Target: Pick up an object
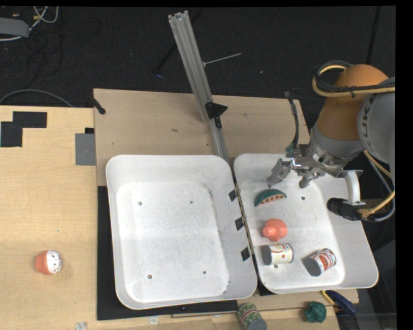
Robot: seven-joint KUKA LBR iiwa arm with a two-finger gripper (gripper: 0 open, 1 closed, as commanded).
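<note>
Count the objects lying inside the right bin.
4: a watermelon slice nearest the pincer, a red-orange fruit below it, a small can lower, and another can toward the bin's right corner.

floor [97, 45] beyond the bench is dark, with loose cables [26, 19] at upper left. bench top [155, 122] is tan board; a paler wood panel [45, 193] adjoins it on the left, bearing black patches [22, 126] and a grey one [84, 148]. a metal rail [197, 77] slants from the top toward the middle. lighting is even, bright on the boards.
</note>
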